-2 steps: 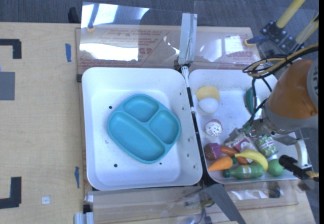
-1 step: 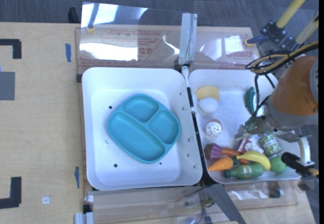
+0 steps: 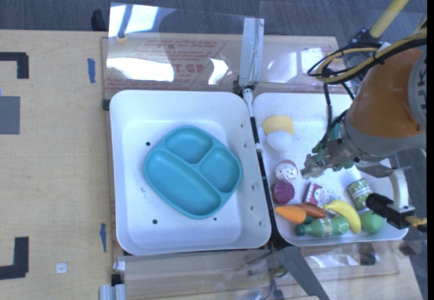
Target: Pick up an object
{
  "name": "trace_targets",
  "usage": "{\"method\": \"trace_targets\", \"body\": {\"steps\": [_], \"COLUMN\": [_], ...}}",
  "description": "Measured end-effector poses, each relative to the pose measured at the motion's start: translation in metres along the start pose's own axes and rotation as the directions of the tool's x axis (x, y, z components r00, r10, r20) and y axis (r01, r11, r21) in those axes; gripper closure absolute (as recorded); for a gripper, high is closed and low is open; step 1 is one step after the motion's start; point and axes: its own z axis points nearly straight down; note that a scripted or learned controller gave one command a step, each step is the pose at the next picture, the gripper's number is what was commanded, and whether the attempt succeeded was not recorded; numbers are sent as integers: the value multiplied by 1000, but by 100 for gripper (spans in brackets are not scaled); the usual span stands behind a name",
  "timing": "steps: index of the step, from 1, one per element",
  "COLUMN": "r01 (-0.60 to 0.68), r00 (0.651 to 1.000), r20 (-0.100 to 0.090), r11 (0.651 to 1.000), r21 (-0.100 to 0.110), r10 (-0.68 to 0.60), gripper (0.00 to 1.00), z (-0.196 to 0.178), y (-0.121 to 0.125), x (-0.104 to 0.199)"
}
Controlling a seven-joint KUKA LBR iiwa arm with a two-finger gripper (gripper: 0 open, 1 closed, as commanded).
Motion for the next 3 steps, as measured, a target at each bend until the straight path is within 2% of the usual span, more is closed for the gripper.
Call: {"method": "trace_targets", "body": {"steps": [1,2,3], "r01": [-49,-246,-246], "r00": [999,969,969], "r20": [3,4,4], "r11": [999,969,969], "r21": [4,6,5], "r10": [49,246,246], "gripper": [100,100,0], "z": [-25,-14,-14], "y": [12,23,23], "x": [-33,-33,-33]}}
